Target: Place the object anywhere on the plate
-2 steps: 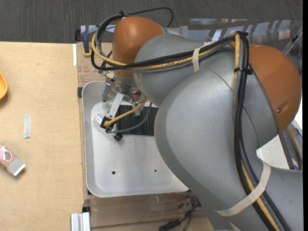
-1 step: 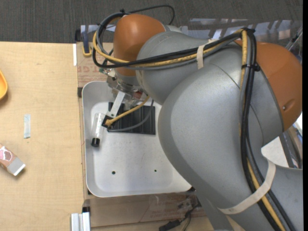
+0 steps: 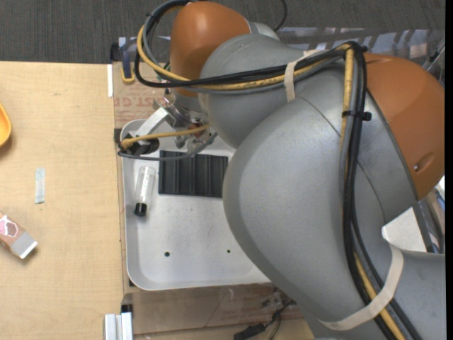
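- Likely the object is the tube (image 3: 144, 188): clear, with a black cap at its near end. It lies flat in the bin (image 3: 184, 264), close to the left wall and just left of a black ribbed grate (image 3: 195, 174). No other loose thing in the bin shows, so this is my guess.
- My tool (image 3: 184, 137) hangs over the bin's far left corner, just beyond the tube's clear end. It has nothing in it that I can see. I cannot tell whether it is apart or together, because the wrist hardware crowds it.
- As I read it, the step in hand is the pick, with nothing lifted yet.
- To do it well, I would come down across the tube's width near its middle, so it cannot roll along its axis.
- I would keep off the left wall and the grate, since both sit close enough to foul a wide approach.
- A smooth, round tube may squirt out of a grip, so I would want it centred before closing.
- For the plate, my best candidate is the orange dish (image 3: 3, 127), cut off at the left edge of the board (image 3: 64, 133). It is well apart from the bin, so the carry would be long and should clear the wall.
- On the board lie a pale strip (image 3: 39, 186) and a small block (image 3: 15, 237) with a pink and brown end. I would steer around both.
- The arm (image 3: 311, 190) hides the right side of the bin.
- Red print shows on the cardboard (image 3: 132, 98) behind the bin, but it is too cut off to read. I can read no writing on the block or the tube.
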Motion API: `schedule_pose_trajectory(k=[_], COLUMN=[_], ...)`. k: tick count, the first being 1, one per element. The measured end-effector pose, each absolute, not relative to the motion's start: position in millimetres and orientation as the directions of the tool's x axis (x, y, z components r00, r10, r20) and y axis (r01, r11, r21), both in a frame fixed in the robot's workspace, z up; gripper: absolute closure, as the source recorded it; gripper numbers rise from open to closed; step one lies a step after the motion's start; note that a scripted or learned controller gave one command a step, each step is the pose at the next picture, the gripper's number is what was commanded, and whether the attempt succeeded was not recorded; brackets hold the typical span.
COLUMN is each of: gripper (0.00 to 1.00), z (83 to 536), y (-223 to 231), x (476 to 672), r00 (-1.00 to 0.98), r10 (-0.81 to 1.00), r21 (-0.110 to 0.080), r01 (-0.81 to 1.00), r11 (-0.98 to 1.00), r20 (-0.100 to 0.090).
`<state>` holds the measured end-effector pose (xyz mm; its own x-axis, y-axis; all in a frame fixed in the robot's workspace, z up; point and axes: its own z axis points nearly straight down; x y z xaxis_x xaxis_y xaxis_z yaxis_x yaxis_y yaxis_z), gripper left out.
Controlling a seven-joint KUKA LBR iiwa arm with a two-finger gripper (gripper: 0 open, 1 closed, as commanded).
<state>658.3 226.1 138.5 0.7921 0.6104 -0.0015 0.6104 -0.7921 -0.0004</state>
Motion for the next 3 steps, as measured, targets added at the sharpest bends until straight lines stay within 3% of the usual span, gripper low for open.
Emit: schedule_pose_trajectory(k=[1, 2, 3], gripper=[1.00, 1.00, 0.00], z=[94, 129, 129], y=[226, 227, 227], x=[598.5, 630.9, 630.7], r00=[0.598, 0.256, 0.256], r10=[0.802, 0.967, 0.967], r21=[0.003, 0.000, -0.001], r01=[0.802, 0.967, 0.967], r11=[-0.598, -0.256, -0.256], r20=[-0.002, -0.003, -0.003])
